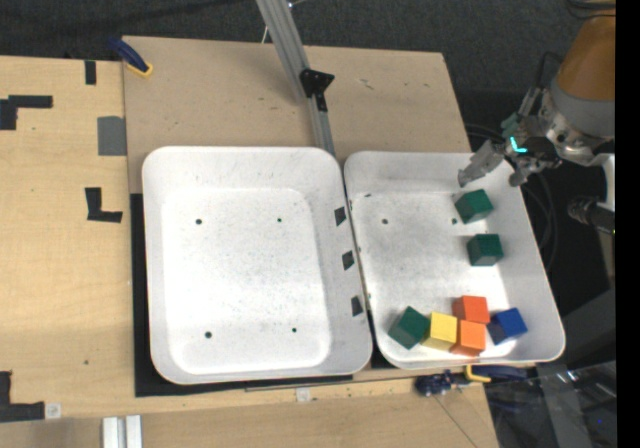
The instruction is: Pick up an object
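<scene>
While my claw hangs over upper right corner of right bin, step in hand looks like approach, nothing lifted yet. Cannot tell claw's state from this slant. Likeliest target: upper green cube, just below claw inside right bin. Second green cube sits near it, further down bin. Cluster at bin's lower edge: green block, yellow block, orange blocks, blue block. Next move, my guess: descend straight, straddle upper cube, close.
</scene>
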Available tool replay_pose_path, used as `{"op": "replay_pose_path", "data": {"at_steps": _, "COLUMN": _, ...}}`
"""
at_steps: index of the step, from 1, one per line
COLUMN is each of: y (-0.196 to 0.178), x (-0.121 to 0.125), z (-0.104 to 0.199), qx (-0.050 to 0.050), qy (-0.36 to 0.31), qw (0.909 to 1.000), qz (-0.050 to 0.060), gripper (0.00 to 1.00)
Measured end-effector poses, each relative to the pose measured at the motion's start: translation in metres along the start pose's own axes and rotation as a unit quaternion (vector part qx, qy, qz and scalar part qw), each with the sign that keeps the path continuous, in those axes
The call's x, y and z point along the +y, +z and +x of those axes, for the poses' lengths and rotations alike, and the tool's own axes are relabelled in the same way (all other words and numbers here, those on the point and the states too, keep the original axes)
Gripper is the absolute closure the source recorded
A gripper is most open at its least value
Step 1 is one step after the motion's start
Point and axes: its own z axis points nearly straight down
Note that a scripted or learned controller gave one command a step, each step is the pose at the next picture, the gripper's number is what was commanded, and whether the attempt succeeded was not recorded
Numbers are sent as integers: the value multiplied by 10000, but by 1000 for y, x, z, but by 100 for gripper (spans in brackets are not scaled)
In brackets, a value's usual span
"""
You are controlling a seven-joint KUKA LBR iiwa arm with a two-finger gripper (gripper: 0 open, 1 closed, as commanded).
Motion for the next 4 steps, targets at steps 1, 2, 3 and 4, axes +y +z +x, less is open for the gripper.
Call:
{"op": "replay_pose_path", "data": {"at_steps": 1, "y": -3, "x": 1, "z": 0, "qx": -12, "qy": -7, "qw": 10000, "qz": -24, "gripper": 0}}
{"op": "replay_pose_path", "data": {"at_steps": 2, "y": 62, "x": 0, "z": 2, "qx": -5, "qy": -5, "qw": 10000, "qz": 7, "gripper": 0}}
{"op": "replay_pose_path", "data": {"at_steps": 3, "y": 105, "x": -2, "z": 7, "qx": -10, "qy": -8, "qw": 10000, "qz": -7, "gripper": 0}}
{"op": "replay_pose_path", "data": {"at_steps": 4, "y": 115, "x": 3, "z": 5, "qx": -34, "qy": -7, "qw": 9999, "qz": -103, "gripper": 0}}
